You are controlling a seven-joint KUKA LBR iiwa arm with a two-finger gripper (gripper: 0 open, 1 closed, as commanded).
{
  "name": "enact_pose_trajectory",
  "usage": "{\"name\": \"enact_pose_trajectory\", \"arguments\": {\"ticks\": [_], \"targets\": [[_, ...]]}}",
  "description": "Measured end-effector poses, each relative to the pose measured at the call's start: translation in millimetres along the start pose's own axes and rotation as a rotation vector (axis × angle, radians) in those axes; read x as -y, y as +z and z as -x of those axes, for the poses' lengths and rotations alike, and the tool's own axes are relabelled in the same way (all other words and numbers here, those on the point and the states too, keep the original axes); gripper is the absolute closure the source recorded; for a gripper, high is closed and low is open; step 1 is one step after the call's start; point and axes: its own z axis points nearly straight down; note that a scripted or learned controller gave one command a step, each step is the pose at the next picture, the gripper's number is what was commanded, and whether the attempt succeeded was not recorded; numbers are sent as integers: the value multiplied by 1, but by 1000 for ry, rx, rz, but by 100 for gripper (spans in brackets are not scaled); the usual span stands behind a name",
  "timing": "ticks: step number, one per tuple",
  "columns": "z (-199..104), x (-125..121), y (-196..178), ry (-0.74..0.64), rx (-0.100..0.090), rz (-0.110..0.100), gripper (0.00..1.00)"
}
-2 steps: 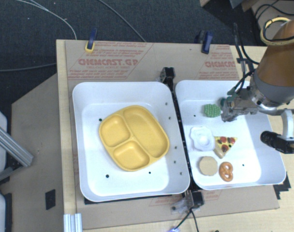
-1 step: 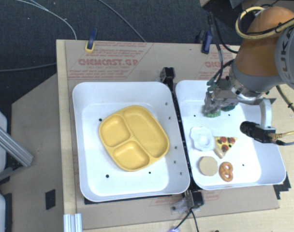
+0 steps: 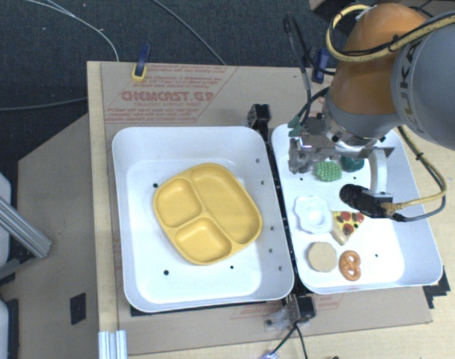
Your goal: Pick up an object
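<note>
Dark carpet floor (image 3: 175, 13) surrounds the bench (image 3: 100, 200); grey cables (image 3: 78, 21) trail across it beyond the bench's far edge.

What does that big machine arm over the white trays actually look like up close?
The arm is a thick, rounded grey body with a glossy orange band above its wrist. A yellow-and-black cable loops around the band, and thinner dark wires trail down toward the hand, a compact block of grey metal. A black cylinder with a yellowish hose sticks out beside it.
</note>
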Motion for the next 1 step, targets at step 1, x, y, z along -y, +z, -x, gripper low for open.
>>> {"name": "enact_pose_trajectory", "arguments": {"ticks": [1], "targets": [[-49,-20,18,1,1,0,100]]}}
